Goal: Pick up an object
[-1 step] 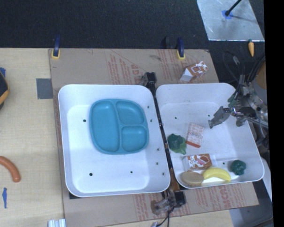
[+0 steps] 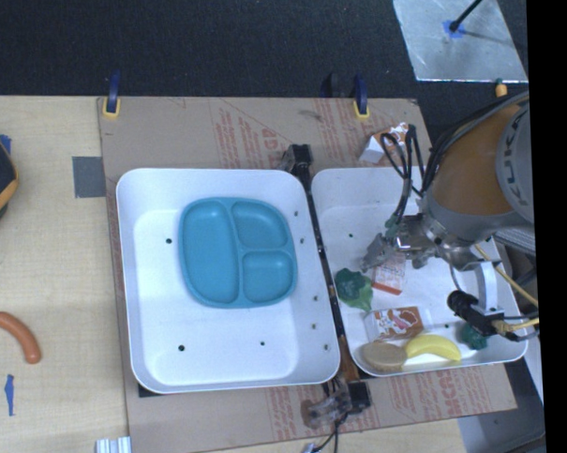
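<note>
Hovering low in the right bin (image 2: 343, 192), the pincer (image 2: 380, 256) nears a green toy (image 2: 353, 287).

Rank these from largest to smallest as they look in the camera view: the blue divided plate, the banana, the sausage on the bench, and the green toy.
1. blue divided plate, clearly largest
2. banana
3. sausage, close to the banana, so that order is unsure
4. green toy

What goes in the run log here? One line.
hand: low in right bin | beside green toy | banana untouched | blue tray: left bin
</note>
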Tool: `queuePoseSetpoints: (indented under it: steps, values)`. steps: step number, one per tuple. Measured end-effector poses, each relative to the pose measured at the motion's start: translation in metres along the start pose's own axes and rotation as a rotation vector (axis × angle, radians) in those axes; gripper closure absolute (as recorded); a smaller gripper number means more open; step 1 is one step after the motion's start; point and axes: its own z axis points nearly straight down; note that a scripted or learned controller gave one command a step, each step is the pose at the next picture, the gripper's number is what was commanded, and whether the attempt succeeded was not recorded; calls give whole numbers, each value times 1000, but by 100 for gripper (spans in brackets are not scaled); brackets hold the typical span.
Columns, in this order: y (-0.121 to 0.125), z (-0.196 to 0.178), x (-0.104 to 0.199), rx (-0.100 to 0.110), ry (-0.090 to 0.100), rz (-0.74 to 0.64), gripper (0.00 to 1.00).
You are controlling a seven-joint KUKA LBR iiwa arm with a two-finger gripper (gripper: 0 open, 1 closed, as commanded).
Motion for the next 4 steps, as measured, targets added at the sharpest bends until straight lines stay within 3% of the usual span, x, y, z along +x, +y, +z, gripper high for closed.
queuePoseSetpoints:
  steps: [1,2,3,4]
  values:
    - [59,39,-43,-1,1,2,0]
    - [31,39,-48,0,1,1,0]
    - [91,38,-83,-2,1,1,0]
    - [44,39,-44,0,1,1,0]
